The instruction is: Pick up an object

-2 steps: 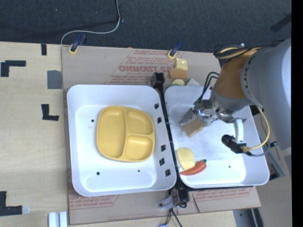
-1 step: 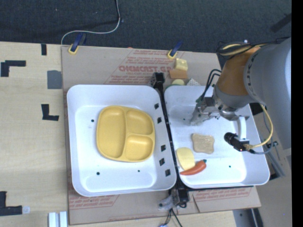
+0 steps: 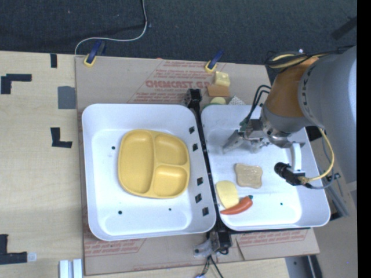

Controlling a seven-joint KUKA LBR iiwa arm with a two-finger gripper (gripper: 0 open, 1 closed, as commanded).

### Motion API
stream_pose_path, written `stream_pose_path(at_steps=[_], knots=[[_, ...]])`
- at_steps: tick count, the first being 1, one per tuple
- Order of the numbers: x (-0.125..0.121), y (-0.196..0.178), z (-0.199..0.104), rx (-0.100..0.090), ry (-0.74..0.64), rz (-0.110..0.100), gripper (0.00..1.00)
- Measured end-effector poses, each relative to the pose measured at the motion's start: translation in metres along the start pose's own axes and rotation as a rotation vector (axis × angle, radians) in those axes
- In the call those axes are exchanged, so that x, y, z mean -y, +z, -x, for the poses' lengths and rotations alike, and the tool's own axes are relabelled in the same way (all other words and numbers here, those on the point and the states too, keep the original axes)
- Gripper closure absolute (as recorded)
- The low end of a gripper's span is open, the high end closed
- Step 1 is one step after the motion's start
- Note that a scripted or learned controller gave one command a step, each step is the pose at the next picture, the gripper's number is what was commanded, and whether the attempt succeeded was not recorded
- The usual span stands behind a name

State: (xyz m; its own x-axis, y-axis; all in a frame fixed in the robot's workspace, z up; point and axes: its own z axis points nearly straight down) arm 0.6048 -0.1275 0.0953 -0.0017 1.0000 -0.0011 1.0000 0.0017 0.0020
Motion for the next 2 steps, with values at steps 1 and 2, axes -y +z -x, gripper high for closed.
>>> stream_pose_path(at_steps=[1, 2], knots=[[0.061, 0.010, -0.023, 0.000, 0.002, 0.000, 0.00], [0.110, 0.009, -0.029, 0.000, 0.002, 0.003, 0.00]])
